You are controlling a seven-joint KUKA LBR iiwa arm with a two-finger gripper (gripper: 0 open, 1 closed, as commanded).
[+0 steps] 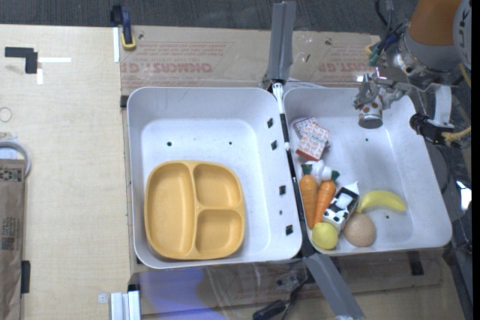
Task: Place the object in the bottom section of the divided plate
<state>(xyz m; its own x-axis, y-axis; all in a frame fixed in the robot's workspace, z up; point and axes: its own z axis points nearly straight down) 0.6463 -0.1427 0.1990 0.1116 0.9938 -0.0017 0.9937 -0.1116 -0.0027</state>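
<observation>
A wooden bench [60, 183] carries two shallow white bins side by side, seen from a fixed camera above, with a strip of printed cardboard [202, 56] lying behind them. The left bin [202, 112] holds a yellow divided plate [195, 210] resting flat toward its front left, one long section on the left and two smaller sections stacked on the right, none of them holding anything. The right bin [397, 161] holds the loose toys, gathered along its left wall and front: a small printed packet [310, 137] near the divider, two orange carrots [316, 198] lying side by side below it, a black-and-white block [342, 206] just beside the carrots, a yellow banana [382, 200] to the right, a tan egg-shaped piece [360, 230] and a yellow lemon-like fruit [325, 235] at the front edge, touching or nearly touching one another. The grey arm [442, 11] with its orange band reaches in from the right and hangs over the back of the right bin, its gripper [370, 114] above bare bin floor, well apart from the toys; whether its fingers are spread or closed cannot be told from this angle, and nothing is seen between them. Every toy lies in the right bin, apart from the plate.
</observation>
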